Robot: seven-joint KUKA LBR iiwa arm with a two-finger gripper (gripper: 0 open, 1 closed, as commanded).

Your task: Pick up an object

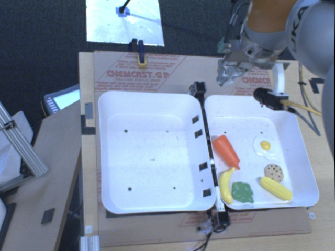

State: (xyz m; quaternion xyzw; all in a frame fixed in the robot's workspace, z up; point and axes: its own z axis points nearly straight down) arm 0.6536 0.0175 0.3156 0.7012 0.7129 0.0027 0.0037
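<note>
The right bin (pixel 293 135) holds several toy foods: an orange carrot (pixel 226 149), a yellow banana (pixel 226 185), a green leafy piece (pixel 242 192), a fried egg (pixel 265 146), a brown cookie (pixel 273 172) and a yellow corn cob (pixel 276 188). My gripper (pixel 229 77) hangs high above the back edge of the right bin, over the cardboard, well apart from all the toys. Nothing shows between its fingers.
The left bin (pixel 152 150) lies beside the right one, joined by a black-clipped divider (pixel 207 140). A yellow-and-black clamp (pixel 140 52) sits on the cardboard behind the left bin. A metal plate (pixel 124 14) lies farther back.
</note>
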